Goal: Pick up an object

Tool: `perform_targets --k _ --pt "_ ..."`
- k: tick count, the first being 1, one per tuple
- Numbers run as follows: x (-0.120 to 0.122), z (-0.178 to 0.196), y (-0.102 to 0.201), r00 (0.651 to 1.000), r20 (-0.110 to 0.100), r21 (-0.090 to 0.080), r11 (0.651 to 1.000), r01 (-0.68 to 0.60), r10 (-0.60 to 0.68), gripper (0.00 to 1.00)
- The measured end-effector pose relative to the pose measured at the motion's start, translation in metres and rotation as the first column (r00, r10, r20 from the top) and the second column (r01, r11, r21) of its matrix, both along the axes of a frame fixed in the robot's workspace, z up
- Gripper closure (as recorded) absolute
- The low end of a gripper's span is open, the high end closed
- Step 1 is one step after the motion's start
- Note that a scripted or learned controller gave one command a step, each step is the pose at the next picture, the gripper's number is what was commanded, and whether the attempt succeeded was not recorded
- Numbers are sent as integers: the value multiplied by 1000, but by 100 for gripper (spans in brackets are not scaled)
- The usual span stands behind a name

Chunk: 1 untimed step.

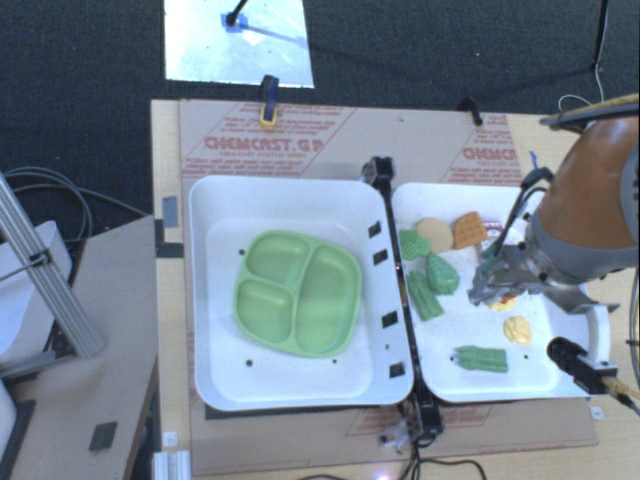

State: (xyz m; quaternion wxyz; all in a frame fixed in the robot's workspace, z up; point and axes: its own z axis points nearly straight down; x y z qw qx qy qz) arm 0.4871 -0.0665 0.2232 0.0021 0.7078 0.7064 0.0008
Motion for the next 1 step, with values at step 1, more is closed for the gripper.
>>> perform_targets --k 1 --pt "1 67 -16 1000 5 0 1000 -5 5 100"
